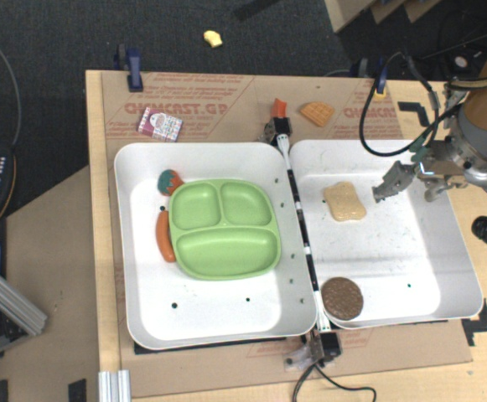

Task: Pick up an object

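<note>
The end effector (391, 182) sits over the right bin (444, 249), near its upper edge and just to the right of a pale tan slice of toy bread (344, 202), which lies flat on the bin floor a little in from the divider between the two bins. Whether its fingers are spread or pressed together I cannot tell from this slanted view; nothing is visibly pinched between them. The bread slice is the nearest candidate for a pick. It looks light and thin, probably a stiff plastic or foam toy, so weight should be no trouble, but its low profile leaves little edge to catch, and a smooth skin may slide on the white floor when one finger touches first. Taking it across its narrower width, with the fingers straddling the two long sides and pressed well down to the floor, seems the surest hold. The other item in this bin, a round brown cookie-like disc (342, 298), rests against the front left corner, where the wall would crowd a finger. In the left bin (142, 308) a green divided plate (224, 229) is broad and awkward for a two-finger hold; an orange sausage-shaped toy (165, 235) lies tight against its left rim.
</note>
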Available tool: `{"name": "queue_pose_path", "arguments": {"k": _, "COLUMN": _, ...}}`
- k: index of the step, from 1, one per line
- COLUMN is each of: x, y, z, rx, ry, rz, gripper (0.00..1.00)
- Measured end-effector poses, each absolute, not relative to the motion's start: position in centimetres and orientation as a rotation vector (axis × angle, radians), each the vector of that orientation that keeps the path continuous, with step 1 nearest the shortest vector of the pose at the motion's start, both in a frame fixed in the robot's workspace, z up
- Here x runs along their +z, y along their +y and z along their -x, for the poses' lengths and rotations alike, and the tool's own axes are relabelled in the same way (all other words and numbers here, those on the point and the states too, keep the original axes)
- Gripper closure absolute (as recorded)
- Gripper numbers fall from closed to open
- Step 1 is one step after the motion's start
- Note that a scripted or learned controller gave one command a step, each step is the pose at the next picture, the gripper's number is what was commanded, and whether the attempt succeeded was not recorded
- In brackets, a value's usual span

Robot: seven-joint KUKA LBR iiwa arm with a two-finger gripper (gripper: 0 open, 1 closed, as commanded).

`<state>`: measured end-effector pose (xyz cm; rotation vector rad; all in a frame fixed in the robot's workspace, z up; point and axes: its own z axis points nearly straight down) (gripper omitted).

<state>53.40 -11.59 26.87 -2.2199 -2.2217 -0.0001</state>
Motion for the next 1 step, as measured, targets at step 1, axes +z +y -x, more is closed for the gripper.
{"name": "queue_pose_path", "arguments": {"k": 1, "x": 11.27, "y": -12.87, "z": -58.3, "rx": 0.009, "ry": -2.216, "rz": 2.216, "gripper": 0.0}}
